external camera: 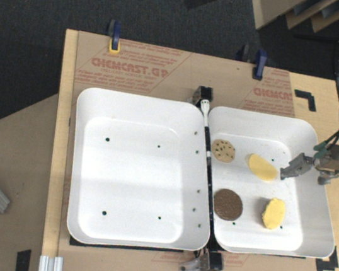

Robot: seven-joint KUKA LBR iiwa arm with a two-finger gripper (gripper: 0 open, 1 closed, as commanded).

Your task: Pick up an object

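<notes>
Camera view: end effector (293, 168), grip state unclear, just beside yellow piece (262, 167).

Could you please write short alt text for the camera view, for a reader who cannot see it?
A gripper reaches in from the right beside a yellow piece in the right bin, which also holds a tan cookie, a brown cookie and a second yellow piece.

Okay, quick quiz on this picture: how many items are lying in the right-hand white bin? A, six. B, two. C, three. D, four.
D: the right bin holds a light speckled cookie, a dark brown cookie, and two yellow pieces, four in all.
</notes>
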